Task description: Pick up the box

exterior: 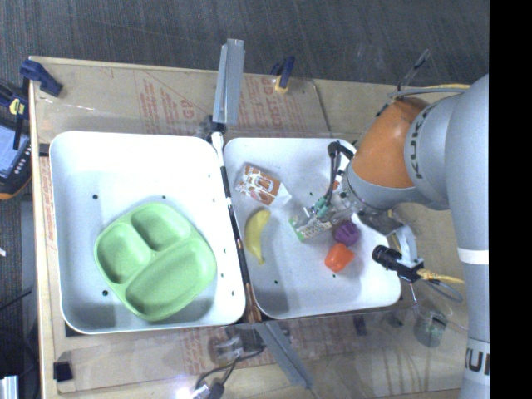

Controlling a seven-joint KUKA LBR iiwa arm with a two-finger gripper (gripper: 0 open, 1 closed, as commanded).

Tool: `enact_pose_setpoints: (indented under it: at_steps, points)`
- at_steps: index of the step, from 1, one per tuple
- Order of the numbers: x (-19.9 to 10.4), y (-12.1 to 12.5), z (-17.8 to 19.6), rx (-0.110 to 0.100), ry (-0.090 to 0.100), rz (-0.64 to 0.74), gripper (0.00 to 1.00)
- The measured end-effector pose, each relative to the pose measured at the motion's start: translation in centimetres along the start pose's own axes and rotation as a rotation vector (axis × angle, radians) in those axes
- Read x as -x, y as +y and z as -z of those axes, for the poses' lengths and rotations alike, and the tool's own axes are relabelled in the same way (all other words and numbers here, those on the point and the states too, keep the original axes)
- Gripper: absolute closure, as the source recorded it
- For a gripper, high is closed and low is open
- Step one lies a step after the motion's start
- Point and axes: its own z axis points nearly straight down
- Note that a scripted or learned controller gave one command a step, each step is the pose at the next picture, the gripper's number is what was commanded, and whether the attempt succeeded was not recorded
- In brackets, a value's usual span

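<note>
The wooden surface [349, 347] fills the lower part of the frame, with clamps and cables along its near edge that are hard to make out. On it stand two white bins side by side. The left bin [75, 165] holds a green divided plate [155, 260] in its lower half, lying flat.

In the right bin [283, 302], near the lower right, there is an orange small object [338, 258], and just above it a purple one [347, 233]; the two are close, perhaps touching. A yellow banana [256, 234] lies near the bin's left wall. The box [258, 184], small and with an orange and white print, rests in the upper left part of this bin, above the banana and apart from the arm.

The arm [440, 156] comes in from the right side of the frame, its orange band [384, 152] over the bin's upper right corner, the wrist bent down toward the centre of the bin. The gripper [318, 214] sits low among some clear or silvery item beside the purple object. This part is cluttered, and I cannot tell if the fingers are released or clenched. The lower part of the arm is cut off at the right border.
</note>
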Motion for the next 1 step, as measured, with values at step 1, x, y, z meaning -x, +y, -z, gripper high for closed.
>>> enact_pose_setpoints:
  at_steps: [1]
  points:
    - [0.02, 0.04, 1.02, 0.000, 0.000, 0.003, 1.00]
